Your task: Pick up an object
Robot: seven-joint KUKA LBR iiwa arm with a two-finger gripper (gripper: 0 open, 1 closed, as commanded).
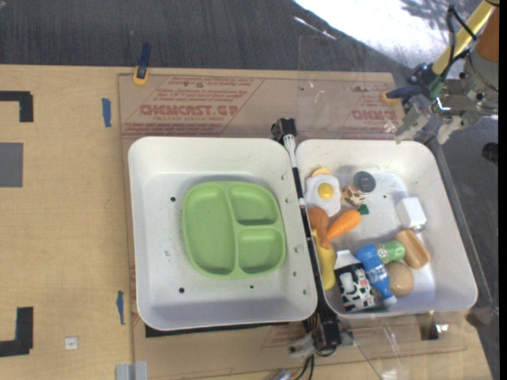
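You're looking down on a pale wooden bench (63, 212) with a brown cardboard sheet (198, 105) printed in red lettering laid across it, and the two white bins sitting on top. Black tape marks (20, 105) show at the far left edge, blue tape bits (106, 112) sit near the cardboard's left side, and a blue-and-yellow clamp (142, 63) pins the sheet at the back. Behind the bench you've got dark carpeted floor (158, 14) with a bright patch of light (372, 6) washing over it at upper right.

Your left bin (150, 212) carries a green divided plate (234, 228), lying flat in the middle. Your right bin (455, 275) is the busy one: a toy fried egg (322, 188) near the back left, a toy carrot (342, 224) just in front of it, a small dark round object (364, 182) beside the egg, a white block (411, 210) toward the right wall, a blue bottle (374, 269) lying near the front, a green piece (390, 252) touching it, a tan bread-like roll (413, 248) and a brownish rounded item (401, 279) at front right, plus a black-and-white cow-patterned item (354, 285) at the front.

The gripper (426, 125) hangs over the right bin's back right corner, above the rim, apart from all the objects. You can't tell from here how the gripper is set; nothing shows in its grasp.
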